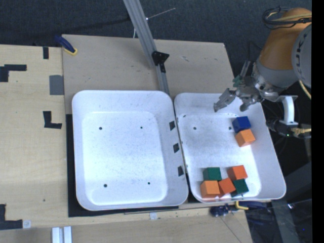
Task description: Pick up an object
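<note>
Nothing lifted yet: gripper [234, 101] spread and bare over right bin [212, 135] far edge, blue block [241, 122] and orange block [245, 137] just beside, five more clustered near front rim. Whole pick left.

Light wooden worktop [116, 67] bearing two white bins side by side.

The left bin [81, 135] and the right bin [202, 103] sit touching along their inner edges, on a dark mat [70, 176] that shows along the left bin's left and front sides. A slanted grey metal bar [144, 32] crosses the far part of the worktop toward the gap between the bins. Dark tape marks [48, 119] lie on the wood at left, and a small blue-and-yellow item [66, 44] near the far left corner.
</note>
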Controlling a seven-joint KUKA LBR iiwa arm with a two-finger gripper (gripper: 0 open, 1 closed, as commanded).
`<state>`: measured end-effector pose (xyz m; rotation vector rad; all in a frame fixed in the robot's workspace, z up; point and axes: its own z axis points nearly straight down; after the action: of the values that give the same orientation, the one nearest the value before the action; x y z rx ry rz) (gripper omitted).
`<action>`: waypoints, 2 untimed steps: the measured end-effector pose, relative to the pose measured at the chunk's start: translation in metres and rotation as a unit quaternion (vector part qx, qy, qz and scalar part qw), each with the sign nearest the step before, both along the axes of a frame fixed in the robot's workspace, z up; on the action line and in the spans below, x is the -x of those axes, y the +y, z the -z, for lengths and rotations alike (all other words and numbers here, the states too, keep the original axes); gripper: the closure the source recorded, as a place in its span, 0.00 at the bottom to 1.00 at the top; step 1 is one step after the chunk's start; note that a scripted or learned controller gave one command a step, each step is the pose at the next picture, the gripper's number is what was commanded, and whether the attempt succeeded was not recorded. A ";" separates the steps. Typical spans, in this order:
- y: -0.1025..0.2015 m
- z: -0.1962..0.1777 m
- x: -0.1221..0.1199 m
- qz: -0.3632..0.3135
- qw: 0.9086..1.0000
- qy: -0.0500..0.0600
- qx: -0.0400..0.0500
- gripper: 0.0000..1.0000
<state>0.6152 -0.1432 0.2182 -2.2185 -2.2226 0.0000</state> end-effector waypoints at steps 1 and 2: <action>0.000 0.000 0.000 -0.001 1.000 0.000 0.000 0.00; 0.005 0.049 0.009 0.000 1.000 0.003 0.001 0.00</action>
<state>0.6064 -0.1378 0.1693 -2.2159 -2.2203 0.0078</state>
